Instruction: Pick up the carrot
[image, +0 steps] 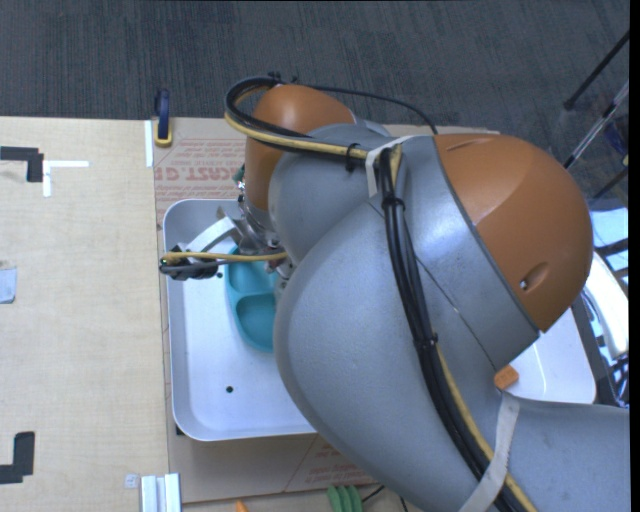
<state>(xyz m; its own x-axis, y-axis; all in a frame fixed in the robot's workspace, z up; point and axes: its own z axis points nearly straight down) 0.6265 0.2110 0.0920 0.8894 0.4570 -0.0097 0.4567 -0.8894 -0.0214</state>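
Observation:
My grey arm with its orange band (300, 110) covers most of the camera view and reaches down into the far end of the left white bin (200, 400). The gripper (232, 240) sits low at that far end, largely hidden under the wrist and a black-and-yellow cable. A teal object (255, 310) lies in the bin just below the gripper, partly hidden by the arm. I cannot tell whether anything is held.
A small dark speck (229, 390) marks the left bin's floor. The right bin (560, 370) is mostly hidden by the arm. Cardboard (200, 165) lies under the bins. Something green (345, 497) lies at the bottom edge, outside the bins.

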